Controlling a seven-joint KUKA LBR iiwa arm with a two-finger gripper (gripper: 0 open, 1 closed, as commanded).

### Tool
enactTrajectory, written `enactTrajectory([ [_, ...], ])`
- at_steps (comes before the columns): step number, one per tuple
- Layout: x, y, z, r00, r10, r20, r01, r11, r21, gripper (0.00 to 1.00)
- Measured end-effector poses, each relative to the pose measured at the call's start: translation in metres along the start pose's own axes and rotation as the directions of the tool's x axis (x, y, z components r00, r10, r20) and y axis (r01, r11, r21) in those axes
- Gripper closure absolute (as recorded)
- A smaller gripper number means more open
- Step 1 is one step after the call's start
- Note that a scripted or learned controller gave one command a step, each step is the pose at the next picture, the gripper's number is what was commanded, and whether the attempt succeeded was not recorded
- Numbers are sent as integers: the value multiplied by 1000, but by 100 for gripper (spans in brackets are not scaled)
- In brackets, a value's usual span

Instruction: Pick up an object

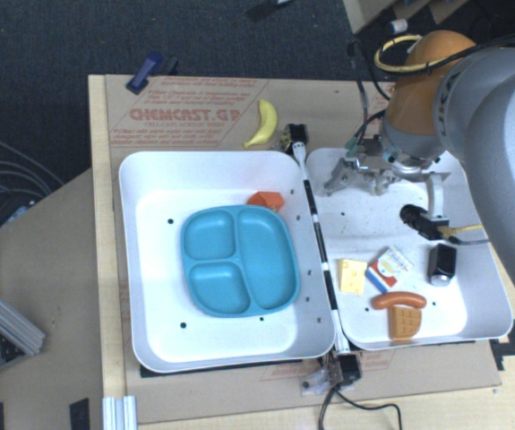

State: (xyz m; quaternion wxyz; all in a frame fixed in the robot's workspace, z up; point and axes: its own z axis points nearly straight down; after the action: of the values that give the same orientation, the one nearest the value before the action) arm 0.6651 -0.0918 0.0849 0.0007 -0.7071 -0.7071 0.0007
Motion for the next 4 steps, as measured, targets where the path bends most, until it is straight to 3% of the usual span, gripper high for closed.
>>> enactTrajectory([
  [1,-1,1,0,1000,-1,1,1,1000,-2,0],
  [2,0,-28,0,1000,1,-1,-1,1000,0,0],
  [3,0,-28,-10,1000,2,-1,-2,1000,-2,100],
  [4,0,-28,-10,1000,2,-1,-2,1000,-1,0],
])
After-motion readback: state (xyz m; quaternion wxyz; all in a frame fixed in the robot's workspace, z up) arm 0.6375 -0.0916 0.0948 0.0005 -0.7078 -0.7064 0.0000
